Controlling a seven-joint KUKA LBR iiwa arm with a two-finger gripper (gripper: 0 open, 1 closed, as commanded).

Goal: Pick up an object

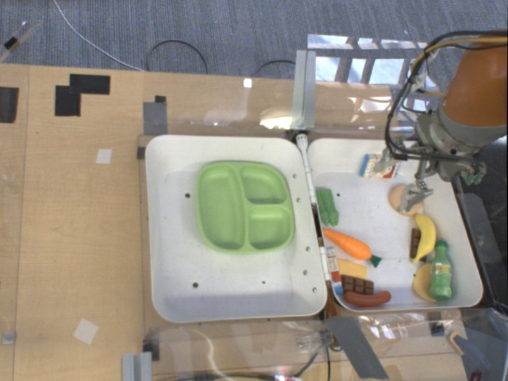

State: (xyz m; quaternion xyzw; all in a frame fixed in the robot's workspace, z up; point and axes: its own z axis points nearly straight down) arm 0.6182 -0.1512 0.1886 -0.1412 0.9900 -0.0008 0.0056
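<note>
a: where's the gripper (414,190)?
b: over the right bin (468,248), above a tan disc (401,199). finger spread: cannot tell.
a: nearby?
b: banana (426,235), carrot (347,244).

Grey arm (456,137), broad orange band (479,86), looping black cables (405,94), small metallic fingers (418,190)

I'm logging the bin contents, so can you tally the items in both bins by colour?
Green: 3, the divided plate, block, bottle
Orange: 1, carrot
Yellow: 1, banana
Red-brown: 1, sausage
Tan: 1, disc
Total: 7
</note>
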